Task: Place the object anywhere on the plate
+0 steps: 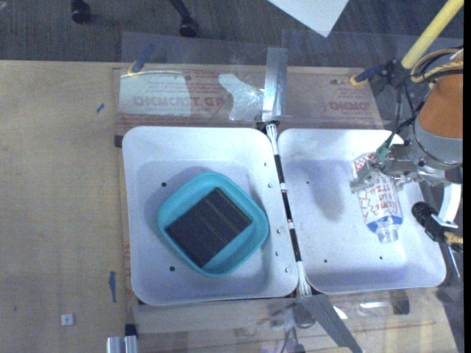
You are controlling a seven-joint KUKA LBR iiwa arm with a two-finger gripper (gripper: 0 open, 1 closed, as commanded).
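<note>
- Two shallow white bins sit side by side, so it's a carry from the right bin (324,263) across to the left bin (147,271).
- The square teal plastic plate (254,223) sits tilted in the left bin with a dark flat square slab (207,226) already covering most of its middle, so the free room is mostly rim.
- The crumpled clear plastic bottle with red-and-white label (380,206) lies on its side at the right bin's far right, cap end toward the camera.
- The robot's gripper (388,164) hangs right over the bottle's upper end, probably lining up a grab.
- Can't tell whether it's open or clamped from this angle.
</note>
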